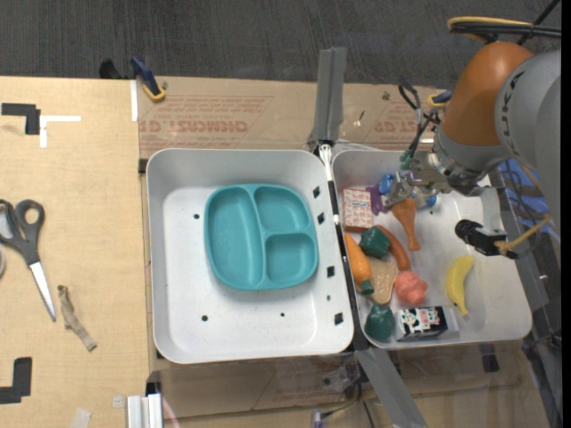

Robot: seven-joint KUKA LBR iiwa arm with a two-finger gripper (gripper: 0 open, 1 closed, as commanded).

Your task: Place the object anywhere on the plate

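Desk [62, 239] under two white bins; landmark is the teal plate [263, 236], a three-section dish lying flat in the left bin [169, 328]. Right bin [500, 319] sits just right of the plate's bin, walls touching. Grey arm with orange band [486, 92] reaches over the right bin's far end, well right of the plate. Gripper [409, 185] hangs low at that bin's upper middle; whether the fingers are spread or closed cannot be told. An orange carrot-like toy [409, 223] lies directly beneath the gripper, slanting toward the near side; contact unclear. Further right of the plate: banana [459, 283]. Close to the plate's right: pink-patterned box [358, 209], pink round toy [410, 287], small black-and-white carton [422, 322]. Scissors [28, 248] lie on the desk far left of the plate.
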